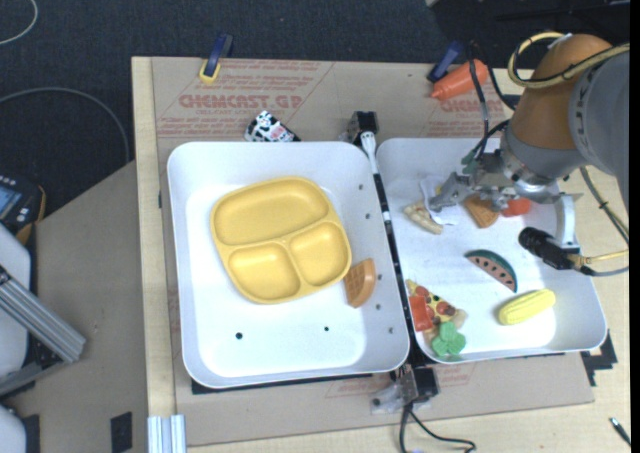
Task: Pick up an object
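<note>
Lab test cell, not a home. My arm [560, 106] works over a cardboard-topped bench [300, 91] on dark carpet [100, 1]; two white bins [300, 361] below it, clamps [212, 59] and loose cables [20, 11] beyond.

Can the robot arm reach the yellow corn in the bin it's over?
Probably yes. The yellow corn lies by itself in the right bin, the same one the gripper is over, with bare white floor around it and nothing on top.
</note>
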Robot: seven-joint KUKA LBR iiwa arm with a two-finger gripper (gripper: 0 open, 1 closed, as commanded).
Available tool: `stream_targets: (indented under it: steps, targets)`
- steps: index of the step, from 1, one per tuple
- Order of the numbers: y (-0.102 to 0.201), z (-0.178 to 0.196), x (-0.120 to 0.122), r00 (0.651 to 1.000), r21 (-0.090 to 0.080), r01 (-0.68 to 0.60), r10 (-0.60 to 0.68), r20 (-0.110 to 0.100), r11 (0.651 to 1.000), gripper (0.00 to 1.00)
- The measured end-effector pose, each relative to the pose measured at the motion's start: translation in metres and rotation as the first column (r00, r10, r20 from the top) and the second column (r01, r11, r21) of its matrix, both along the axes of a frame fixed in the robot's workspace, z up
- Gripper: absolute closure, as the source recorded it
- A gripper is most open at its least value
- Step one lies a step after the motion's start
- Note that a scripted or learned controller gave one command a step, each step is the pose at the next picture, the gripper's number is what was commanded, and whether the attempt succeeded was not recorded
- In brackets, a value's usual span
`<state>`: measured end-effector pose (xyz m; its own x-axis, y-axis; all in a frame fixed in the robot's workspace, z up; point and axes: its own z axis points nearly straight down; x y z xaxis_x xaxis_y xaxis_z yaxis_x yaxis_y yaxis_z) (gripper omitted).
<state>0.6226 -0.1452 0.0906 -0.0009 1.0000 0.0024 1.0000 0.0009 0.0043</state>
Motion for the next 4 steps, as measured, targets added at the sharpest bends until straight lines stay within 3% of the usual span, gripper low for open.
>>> stream_targets:
  steps: [1, 3, 4]
  targets:
    - [-0.002, 0.015, 0.002, 1.000, -0.009, 0.000, 0.000, 0.013, 1.000, 1.00]
    - [-0.011, 0.129, 0.004, 1.000, -0.005, 0.000, 0.000, 0.003, 1.000, 1.00]
    - [0.043, 0.125, 0.004, 1.000, -0.001, -0.004, 0.004, -0.006, 1.000, 1.00]
